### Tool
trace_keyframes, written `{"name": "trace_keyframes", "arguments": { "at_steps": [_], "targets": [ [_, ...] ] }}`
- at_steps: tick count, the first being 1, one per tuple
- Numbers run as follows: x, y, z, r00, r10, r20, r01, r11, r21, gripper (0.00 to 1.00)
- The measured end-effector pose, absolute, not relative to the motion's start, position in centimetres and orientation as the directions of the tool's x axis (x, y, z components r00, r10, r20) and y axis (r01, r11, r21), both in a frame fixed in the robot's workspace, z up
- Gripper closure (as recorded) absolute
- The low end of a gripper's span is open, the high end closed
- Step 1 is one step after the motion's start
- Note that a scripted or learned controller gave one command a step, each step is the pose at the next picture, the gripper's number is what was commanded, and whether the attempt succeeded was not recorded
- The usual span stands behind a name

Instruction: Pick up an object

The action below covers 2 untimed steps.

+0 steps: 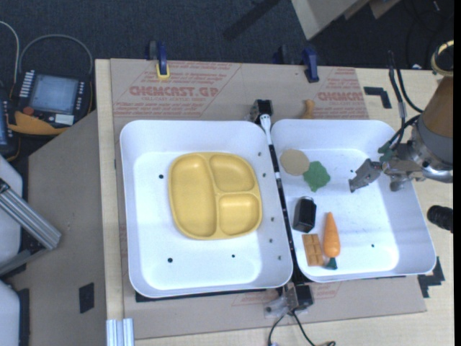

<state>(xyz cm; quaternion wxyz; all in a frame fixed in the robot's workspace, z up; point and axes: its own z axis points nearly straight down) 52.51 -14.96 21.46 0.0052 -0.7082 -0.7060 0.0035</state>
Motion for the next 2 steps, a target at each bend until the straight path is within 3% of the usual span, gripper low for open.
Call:
{"name": "trace_keyframes", "arguments": {
  "at_steps": [1,2],
  "targets": [
    [52.8,-14.9,22.1,0.000,1.000,0.000,1.000,0.000,-0.001,0.00],
    [52.8,-15.2,17.7,0.001,1.000,0.002,1.000,-0.001,-0.006,0.00]
  ]
}}
